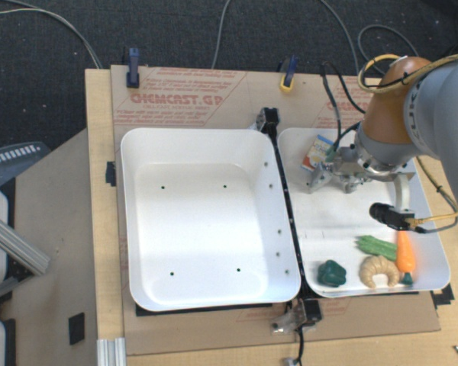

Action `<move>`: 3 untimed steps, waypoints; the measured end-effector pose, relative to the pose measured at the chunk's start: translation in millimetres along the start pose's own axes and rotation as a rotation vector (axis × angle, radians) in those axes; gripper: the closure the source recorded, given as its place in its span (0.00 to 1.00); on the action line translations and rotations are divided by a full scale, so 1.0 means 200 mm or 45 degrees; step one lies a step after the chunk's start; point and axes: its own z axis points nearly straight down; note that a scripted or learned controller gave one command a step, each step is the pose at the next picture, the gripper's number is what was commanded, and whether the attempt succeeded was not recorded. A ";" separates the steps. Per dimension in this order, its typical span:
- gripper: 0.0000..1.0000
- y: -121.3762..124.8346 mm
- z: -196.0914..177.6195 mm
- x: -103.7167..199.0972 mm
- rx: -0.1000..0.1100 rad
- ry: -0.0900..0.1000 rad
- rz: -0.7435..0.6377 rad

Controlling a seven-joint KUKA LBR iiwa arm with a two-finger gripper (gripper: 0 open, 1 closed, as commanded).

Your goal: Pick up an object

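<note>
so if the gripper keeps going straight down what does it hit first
Probably the bare floor of the right bin, close to its far left corner. The gripper points down there, beside a small colourful item; depth is unclear, so it might brush that first.

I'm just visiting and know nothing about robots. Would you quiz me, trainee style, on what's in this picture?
1. True or false: the carrot lies in the left bin.
2. Which toy lies nearest the front rim of the right bin? A) green bean B) croissant C) colourful packet
3. Fill in: the gripper hangs over the ___ part of the right bin, beside the packet.

Key
1. False. The carrot is in the right bin, with the bean, the croissant and the dark green lump.
2. B.
3. Back, the side away from the toys at the front.
</note>
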 end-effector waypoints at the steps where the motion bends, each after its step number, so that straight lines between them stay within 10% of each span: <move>1: 0.00 0.06 -0.01 0.01 -0.002 -0.001 0.003; 2: 0.00 -0.14 -0.01 -0.26 0.000 -0.003 0.010; 3: 0.00 -0.42 -0.01 -0.08 0.000 0.000 0.004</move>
